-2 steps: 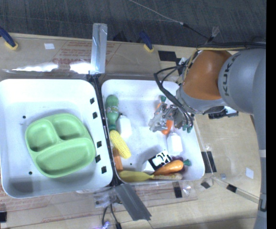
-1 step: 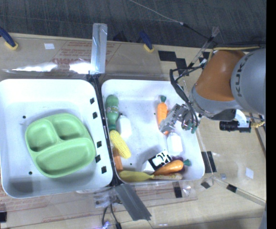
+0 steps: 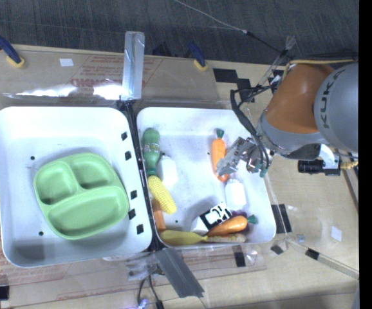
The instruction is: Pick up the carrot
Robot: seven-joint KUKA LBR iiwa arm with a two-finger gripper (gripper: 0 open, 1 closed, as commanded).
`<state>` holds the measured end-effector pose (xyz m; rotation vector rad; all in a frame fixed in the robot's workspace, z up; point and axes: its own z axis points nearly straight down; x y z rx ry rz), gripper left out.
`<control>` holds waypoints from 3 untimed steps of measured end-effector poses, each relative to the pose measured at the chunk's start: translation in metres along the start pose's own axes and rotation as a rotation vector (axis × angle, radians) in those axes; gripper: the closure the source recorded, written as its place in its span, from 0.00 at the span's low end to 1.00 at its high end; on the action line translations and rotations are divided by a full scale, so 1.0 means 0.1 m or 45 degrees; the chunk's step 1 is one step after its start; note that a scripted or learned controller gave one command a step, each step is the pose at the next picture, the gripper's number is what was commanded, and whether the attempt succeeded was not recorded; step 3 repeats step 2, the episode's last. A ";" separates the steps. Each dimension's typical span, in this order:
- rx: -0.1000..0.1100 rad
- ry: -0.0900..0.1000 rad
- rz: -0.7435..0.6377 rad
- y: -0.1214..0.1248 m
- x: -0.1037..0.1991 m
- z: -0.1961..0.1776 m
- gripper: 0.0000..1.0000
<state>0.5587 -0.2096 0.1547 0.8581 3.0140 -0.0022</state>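
jaws (image 3: pixel 228 164) beside carrot (image 3: pixel 218 153), rt bin (image 3: pixel 192 118)

We see the gripper (image 3: pixel 232 161) just right of the carrot (image 3: pixel 218 154) in the right bin (image 3: pixel 192 118); left of the carrot lies a corn cob (image 3: pixel 161 194).

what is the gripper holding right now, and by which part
It cannot be told. The gripper sits right beside the carrot in the right bin, but the view does not show the carrot between its fingers.
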 end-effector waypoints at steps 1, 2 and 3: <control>0.003 0.013 0.193 -0.13 0.24 0.53 1.00; -0.008 -0.002 0.124 0.81 0.34 -0.48 1.00; -0.008 -0.002 0.124 0.81 0.34 -0.48 1.00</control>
